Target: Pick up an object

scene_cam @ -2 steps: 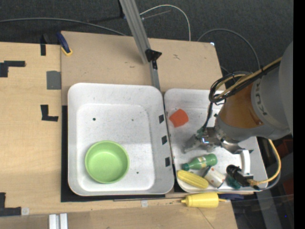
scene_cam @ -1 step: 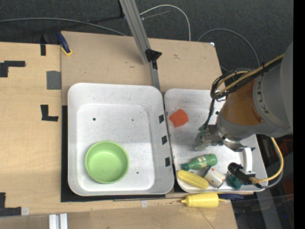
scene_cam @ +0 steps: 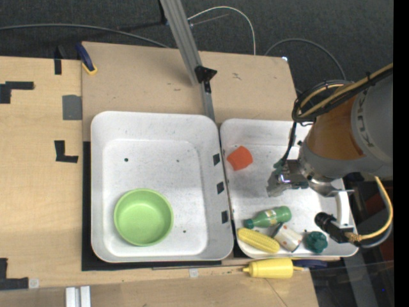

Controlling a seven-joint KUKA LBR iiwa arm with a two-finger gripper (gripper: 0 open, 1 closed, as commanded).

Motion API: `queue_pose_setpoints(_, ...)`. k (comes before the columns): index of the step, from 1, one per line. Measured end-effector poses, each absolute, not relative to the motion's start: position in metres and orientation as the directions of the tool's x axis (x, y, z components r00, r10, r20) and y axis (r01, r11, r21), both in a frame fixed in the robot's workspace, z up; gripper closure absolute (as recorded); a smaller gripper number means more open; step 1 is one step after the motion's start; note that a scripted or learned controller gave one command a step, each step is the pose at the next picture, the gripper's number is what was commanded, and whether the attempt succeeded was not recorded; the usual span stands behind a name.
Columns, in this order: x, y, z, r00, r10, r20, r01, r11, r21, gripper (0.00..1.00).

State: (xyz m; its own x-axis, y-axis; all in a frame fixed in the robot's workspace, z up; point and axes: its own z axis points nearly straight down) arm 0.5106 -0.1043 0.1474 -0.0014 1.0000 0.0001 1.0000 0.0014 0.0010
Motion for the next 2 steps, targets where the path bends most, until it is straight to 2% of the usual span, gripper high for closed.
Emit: queue_pose_setpoints(2,0.514,-0.1,0.255,-0.002,1.0,-0.001,1.0,0.002,0.003,1.0)
